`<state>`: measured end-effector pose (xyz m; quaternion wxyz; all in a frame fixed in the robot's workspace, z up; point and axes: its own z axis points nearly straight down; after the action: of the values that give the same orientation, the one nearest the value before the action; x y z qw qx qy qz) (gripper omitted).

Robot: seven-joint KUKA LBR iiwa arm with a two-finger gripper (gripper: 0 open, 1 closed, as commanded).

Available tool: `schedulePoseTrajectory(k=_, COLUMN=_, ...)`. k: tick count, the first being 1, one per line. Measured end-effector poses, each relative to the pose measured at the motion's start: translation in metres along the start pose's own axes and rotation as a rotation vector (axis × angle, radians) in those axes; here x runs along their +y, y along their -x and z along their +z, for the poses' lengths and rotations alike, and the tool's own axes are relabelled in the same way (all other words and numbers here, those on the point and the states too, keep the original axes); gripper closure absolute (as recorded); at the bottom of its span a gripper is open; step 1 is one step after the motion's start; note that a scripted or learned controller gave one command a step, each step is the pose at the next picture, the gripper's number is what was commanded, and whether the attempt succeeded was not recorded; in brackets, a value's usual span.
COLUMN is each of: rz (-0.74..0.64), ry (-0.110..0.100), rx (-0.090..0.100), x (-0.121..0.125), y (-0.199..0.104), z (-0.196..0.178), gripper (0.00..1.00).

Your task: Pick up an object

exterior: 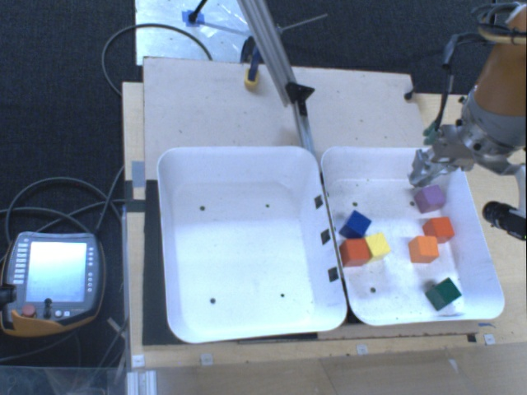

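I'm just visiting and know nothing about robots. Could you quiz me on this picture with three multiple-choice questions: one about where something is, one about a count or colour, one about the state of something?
1. Which bin holds the blocks?
A. The left bin
B. The right bin
C. Both bins

2. How many blocks are there?
A. Four
B. Nine
C. Seven

3. Where is the gripper?
A. Over the right bin's far side, by the purple block
B. Over the left bin
C. Parked off the bench beside the handheld screen

Answers:
1. B: every block lies in the right bin.
2. C: purple block, blue, yellow, green and three orange ones.
3. A: the gripper hangs just above the purple block.
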<state>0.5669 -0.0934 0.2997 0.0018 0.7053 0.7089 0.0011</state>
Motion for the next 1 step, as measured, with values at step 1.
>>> schedulePoseTrajectory(k=1, rz=-0.005, ry=-0.004, rx=0.003, x=-0.0056, y=-0.0480, z=0.0254, gripper=1.00)
